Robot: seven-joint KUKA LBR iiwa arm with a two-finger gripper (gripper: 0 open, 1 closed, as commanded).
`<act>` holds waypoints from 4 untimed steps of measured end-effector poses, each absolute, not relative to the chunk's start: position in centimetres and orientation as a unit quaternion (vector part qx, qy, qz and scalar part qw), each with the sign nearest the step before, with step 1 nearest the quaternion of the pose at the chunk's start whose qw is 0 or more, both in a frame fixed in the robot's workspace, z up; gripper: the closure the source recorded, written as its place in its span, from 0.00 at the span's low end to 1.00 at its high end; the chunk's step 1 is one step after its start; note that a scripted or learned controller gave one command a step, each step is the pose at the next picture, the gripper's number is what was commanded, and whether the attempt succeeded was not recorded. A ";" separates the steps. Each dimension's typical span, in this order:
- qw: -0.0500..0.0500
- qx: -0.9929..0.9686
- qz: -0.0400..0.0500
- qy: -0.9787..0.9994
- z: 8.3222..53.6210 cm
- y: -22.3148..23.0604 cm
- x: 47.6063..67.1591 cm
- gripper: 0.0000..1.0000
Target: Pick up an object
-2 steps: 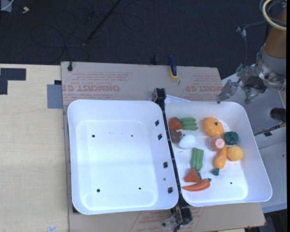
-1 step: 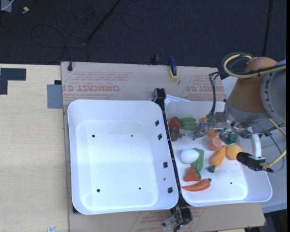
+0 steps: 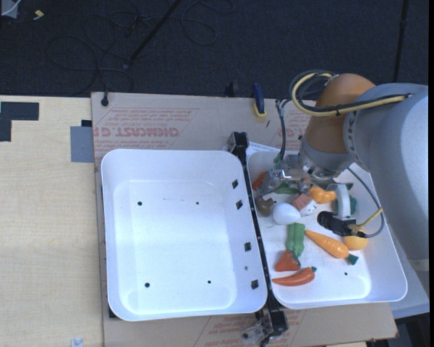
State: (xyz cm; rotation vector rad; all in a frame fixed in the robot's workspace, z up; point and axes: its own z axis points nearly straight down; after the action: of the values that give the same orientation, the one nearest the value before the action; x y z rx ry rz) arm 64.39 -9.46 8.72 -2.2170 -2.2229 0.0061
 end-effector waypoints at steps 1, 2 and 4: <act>0.003 -0.707 0.000 -0.707 15.3 -2.8 64.4 0.00; 0.002 -0.704 -0.002 -0.710 18.9 8.0 63.9 0.00; -0.001 -0.705 -0.004 -0.710 37.2 23.7 64.3 0.00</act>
State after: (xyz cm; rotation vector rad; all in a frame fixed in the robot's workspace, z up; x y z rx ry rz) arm 64.26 23.75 37.16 -2.2149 -2.2302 -0.0138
